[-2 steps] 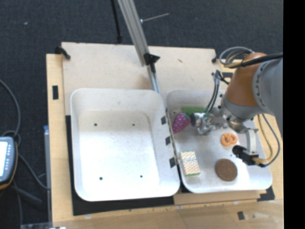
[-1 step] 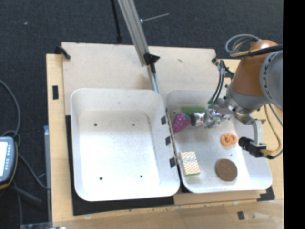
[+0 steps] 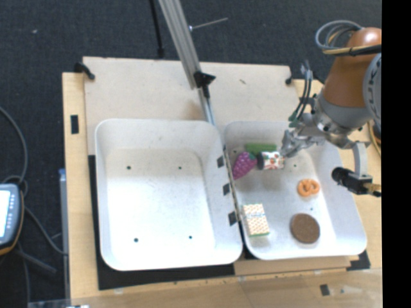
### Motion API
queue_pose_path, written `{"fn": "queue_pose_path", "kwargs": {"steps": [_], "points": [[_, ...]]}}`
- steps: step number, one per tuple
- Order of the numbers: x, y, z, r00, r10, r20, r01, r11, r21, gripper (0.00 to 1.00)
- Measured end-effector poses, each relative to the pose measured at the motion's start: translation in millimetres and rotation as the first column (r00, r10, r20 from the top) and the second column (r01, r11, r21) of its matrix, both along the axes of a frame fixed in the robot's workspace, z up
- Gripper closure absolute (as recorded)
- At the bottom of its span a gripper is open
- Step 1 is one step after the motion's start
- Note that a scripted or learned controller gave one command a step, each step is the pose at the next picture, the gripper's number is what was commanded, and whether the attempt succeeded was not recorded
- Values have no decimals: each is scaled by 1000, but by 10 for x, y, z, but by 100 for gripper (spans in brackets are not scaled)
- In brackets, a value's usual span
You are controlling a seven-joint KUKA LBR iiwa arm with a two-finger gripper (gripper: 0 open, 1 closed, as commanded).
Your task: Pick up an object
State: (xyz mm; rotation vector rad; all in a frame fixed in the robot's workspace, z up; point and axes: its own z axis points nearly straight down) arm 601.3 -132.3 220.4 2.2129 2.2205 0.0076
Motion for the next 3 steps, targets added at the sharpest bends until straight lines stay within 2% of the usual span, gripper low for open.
{"fn": "queue_pose_path", "kwargs": {"steps": [1,3], "points": [[14,-11,439,1000,1,-1,-1,1000,0,100],[61,894,343,1000,1,-10,-1,1000,1,100]]}}
